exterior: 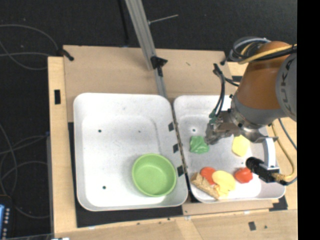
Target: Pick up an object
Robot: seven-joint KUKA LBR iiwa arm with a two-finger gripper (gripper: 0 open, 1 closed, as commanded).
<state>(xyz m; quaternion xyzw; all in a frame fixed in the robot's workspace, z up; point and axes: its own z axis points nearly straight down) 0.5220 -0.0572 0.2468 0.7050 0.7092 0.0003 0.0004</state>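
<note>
Seen from above, the gripper (214, 133) hangs low in the right bin (200, 106), just beside a small green object (198, 145); whether its fingers are apart cannot be told. A clean pick likely needs it centred over the green object, away from the bin's dividing wall.

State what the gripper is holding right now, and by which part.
Cannot be told. The gripper sits low in the right bin, right beside the green object, but the view does not show that object between its fingers.
</note>
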